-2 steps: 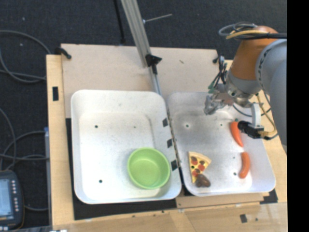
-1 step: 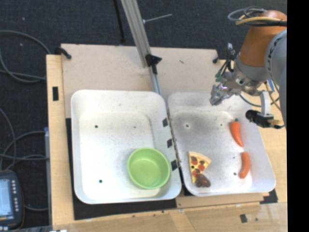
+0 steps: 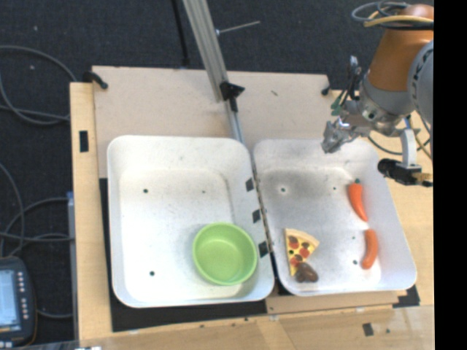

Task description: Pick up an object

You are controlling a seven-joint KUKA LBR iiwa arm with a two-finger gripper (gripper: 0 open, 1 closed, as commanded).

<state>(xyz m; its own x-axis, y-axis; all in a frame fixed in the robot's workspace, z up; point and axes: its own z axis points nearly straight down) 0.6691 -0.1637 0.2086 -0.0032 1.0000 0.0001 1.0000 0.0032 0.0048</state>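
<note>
Tool (image 3: 332, 143) above far edge of right bin (image 3: 321, 159), grip state not discernible. Two carrots (image 3: 357, 200) (image 3: 370, 248) and pizza slice (image 3: 299, 248) in right bin; green bowl (image 3: 225, 253) in left bin (image 3: 146, 173).

Glossy plastic green bowl (image 3: 225, 253); scuffed matt white bins (image 3: 182, 159); matt wood bench (image 3: 153, 100).

I find no legible text, label, brand, number or sign anywhere on my camera feed. The handheld pendant (image 3: 13, 297) at the lower left edge has a lit screen, but its contents are too small for me to read.
</note>
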